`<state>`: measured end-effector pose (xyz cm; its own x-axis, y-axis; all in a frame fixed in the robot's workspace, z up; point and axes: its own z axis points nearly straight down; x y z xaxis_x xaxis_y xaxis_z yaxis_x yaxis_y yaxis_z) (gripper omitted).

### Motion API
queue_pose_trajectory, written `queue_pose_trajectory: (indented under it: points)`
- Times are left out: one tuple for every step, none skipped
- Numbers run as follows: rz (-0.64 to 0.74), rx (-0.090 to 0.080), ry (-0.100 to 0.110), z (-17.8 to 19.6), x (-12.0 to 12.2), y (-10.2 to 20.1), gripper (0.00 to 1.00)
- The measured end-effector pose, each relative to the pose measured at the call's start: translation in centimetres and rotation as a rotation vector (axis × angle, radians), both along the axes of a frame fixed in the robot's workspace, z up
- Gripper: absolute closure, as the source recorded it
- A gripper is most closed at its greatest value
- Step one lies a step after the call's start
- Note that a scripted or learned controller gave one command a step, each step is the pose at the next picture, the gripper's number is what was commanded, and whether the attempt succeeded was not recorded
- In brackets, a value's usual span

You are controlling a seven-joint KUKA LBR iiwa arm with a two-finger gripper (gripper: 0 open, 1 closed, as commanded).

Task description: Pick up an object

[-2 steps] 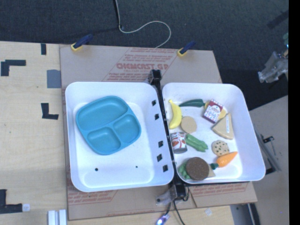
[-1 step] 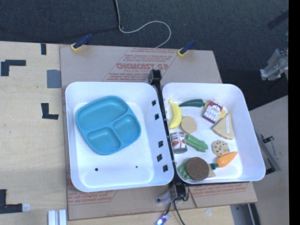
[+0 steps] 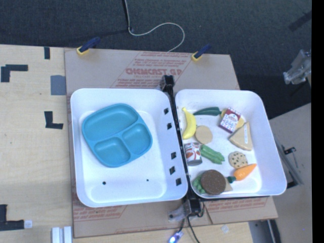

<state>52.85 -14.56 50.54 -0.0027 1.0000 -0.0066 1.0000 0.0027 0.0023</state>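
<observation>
On the desk (image 3: 30,135) a cardboard sheet (image 3: 152,70) lies under two white bins, held at its far edge by two clamps, a yellow-handled one (image 3: 88,45) and a blue-and-yellow one (image 3: 201,50), seemingly so that the sheet does not creep. The left bin (image 3: 81,186) carries a blue divided plate (image 3: 117,134), lying flat toward that bin's far-left part; judging by its three compartments, it looks meant as a place to receive things. Black clips along the shared wall appear to tie the two bins together. The right bin (image 3: 268,151) holds everything that could be picked, loosely gathered: a banana (image 3: 189,124) near the shared wall, a round beige biscuit (image 3: 204,134) just beside it, a small can (image 3: 193,153) lying on its side below them, a green pepper-like piece (image 3: 207,111) toward the far edge, a green pod (image 3: 212,154) mid-bin, a brown burger patty (image 3: 213,181) at the near edge, a small red-and-white box (image 3: 230,120), a pale wedge (image 3: 243,136), a speckled cookie (image 3: 237,159) and a carrot (image 3: 244,171) toward the right wall. Several of them touch or crowd one another, which may make a clean grasp awkward; the patty and the banana look the freest. At the picture's right edge, beyond the right bin's far corner and well apart from the toys, a pale grey blurred part of the arm (image 3: 297,71) shows over the dark floor. Whether the pincer is wide or narrow I cannot tell. Nothing is held; the pick appears not yet begun.
</observation>
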Motion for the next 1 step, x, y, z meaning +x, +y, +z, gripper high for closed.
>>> queue_pose_trajectory:
  points:
    - [0.000,-0.001,-0.001,1.02,0.05,0.01,1.00]
